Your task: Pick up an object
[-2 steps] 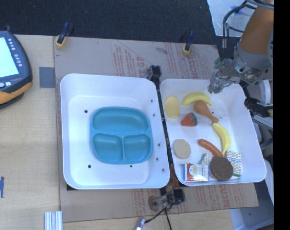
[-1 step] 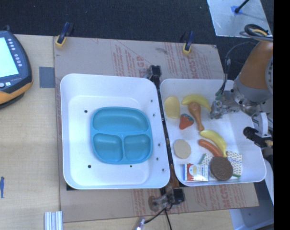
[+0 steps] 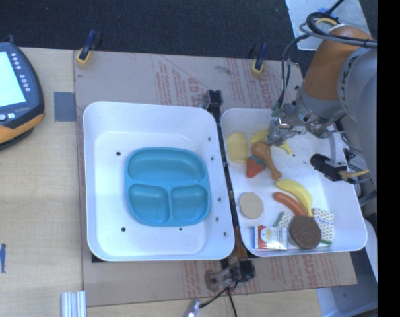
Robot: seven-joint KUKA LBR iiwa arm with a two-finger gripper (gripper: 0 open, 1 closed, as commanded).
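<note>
Two shallow white bins sit side by side on the bench, arranged so one serves as source and the other as destination. At the far left edge lies a control tablet (image 3: pixel 8 94), well apart from the work area. The left bin (image 3: pixel 101 177) holds a blue divided plate (image 3: pixel 167 185) near its centre, lying flat with all three compartments facing up.

The right bin (image 3: pixel 355 233) holds the loose items, any of which may serve as the pick target. At its upper left lies a pale yellow piece (image 3: pixel 237 147); just beside it are a drumstick (image 3: pixel 266 160) and a small red piece (image 3: pixel 255 168), touching or nearly so. Below them rests a round tan cookie (image 3: pixel 251 205). Along the near wall stand a small carton (image 3: pixel 270 237) and a dark brown disc (image 3: pixel 305 232), close together. A banana (image 3: pixel 294 191) and a sausage (image 3: pixel 290 203) lie side by side between these groups.

The gripper (image 3: pixel 279 132) hangs over the upper part of the right bin, next to the drumstick's upper end and a yellow item partly hidden beneath it. How wide its jaws stand cannot be judged from this angle, and nothing is visibly held. The nearest candidates are judged to be the drumstick and the hidden yellow item; crowding there may hinder a clean grasp.
</note>
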